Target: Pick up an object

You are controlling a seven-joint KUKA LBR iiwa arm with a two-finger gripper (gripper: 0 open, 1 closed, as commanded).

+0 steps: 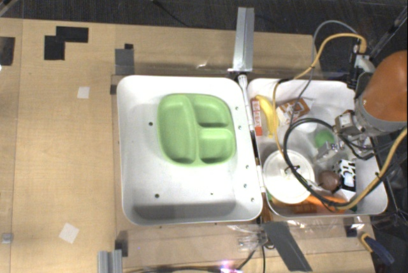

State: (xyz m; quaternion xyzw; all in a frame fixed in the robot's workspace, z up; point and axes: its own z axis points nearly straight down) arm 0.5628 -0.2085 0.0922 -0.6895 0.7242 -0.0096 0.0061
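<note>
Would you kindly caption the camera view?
Arm reaches into right bin; green tray lies in left bin.

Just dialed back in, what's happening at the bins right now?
The arm is reaching in from the right and is down over the right bin, its gripper low among the clutter there: a white round lid, a yellow banana, a green item and a brown one. Nothing is visibly held between its fingers. The left bin holds a green divided tray, untouched.
</note>
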